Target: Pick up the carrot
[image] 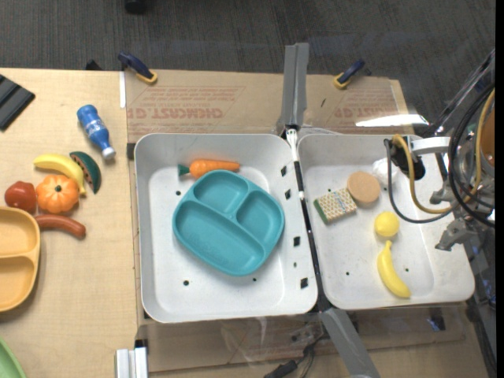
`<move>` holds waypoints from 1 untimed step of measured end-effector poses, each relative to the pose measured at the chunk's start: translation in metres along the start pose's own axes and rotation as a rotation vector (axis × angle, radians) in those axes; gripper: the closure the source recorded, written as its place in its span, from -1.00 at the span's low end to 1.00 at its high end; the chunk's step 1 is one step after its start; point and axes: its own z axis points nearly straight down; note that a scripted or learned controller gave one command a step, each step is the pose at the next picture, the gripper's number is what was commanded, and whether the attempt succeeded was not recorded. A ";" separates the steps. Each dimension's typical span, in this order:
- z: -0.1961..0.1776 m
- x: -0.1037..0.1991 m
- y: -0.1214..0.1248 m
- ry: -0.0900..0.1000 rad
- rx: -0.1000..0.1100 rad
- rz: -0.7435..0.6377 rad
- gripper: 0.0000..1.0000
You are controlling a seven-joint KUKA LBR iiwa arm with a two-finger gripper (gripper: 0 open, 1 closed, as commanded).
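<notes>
The carrot (211, 166), orange with a green top, lies in the left bin (157, 235) along its far wall. It touches the far edge of a teal divided plate (228, 220). My arm (471, 181), hung with black and yellow cables, reaches over the right rim of the right bin (346, 266). It is a whole bin's width to the right of the carrot. Nothing is on top of the carrot.
The right bin holds a banana (391, 271), a lemon (386, 224), a round tan cookie (363, 187) and a patterned sponge (336, 205). On the bench to the left lie a blue bottle (94, 131), toy fruit (57, 193) and a yellow tray (16, 258).
</notes>
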 end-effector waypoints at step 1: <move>0.023 0.074 0.015 -0.001 0.000 0.018 -1.00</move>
